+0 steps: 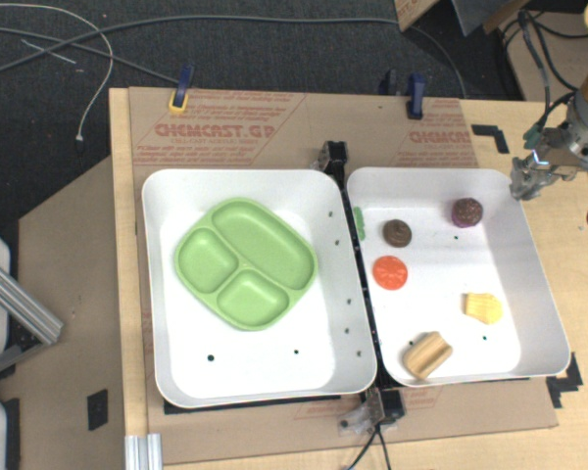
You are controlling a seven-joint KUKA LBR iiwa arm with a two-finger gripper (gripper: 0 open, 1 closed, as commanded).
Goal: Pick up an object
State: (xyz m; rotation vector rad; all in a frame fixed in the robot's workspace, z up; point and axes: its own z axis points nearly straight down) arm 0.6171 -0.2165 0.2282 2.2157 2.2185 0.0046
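Observation:
The right white bin (510, 253) holds several small items: a dark purple ball (466, 211), a brown round piece (398, 232), an orange-red disc (390, 273), a yellow wedge (483, 307) and a tan log-shaped piece (426, 353). My gripper (529, 177) hangs at the far right, over the bin's upper right corner and just outside its rim. It is up and to the right of the purple ball, apart from it. I see nothing held in it.
The left white bin (176, 351) holds a green three-compartment plate (245, 262). Clamps (416, 96) sit on the cardboard-covered bench's far edge. Cables and boxes lie beyond the bench at the top right.

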